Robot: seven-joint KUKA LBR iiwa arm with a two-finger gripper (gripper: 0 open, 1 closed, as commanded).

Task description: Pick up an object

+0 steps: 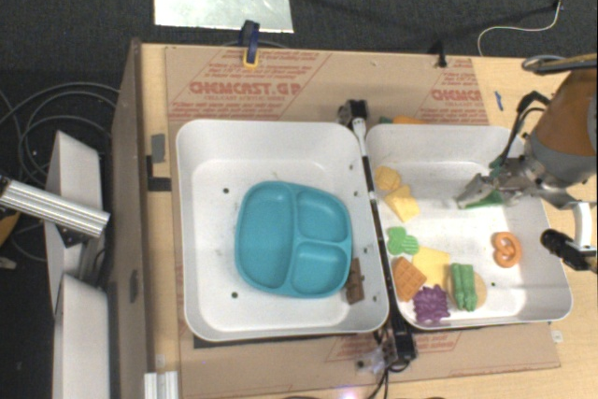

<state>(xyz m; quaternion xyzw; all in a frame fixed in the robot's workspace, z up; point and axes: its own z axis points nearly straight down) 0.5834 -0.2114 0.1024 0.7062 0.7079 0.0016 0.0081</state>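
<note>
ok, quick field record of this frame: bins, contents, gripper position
left bin: holds a teal divided plate; small brown piece at its right edge
right bin: toy food, mostly along its left side
items: yellow pieces, green leafy piece, waffle, purple grapes, green vegetable, orange pretzel
gripper: low over the right bin's upper middle, apart from the toys
fingers: state unclear
held: nothing visible
</note>
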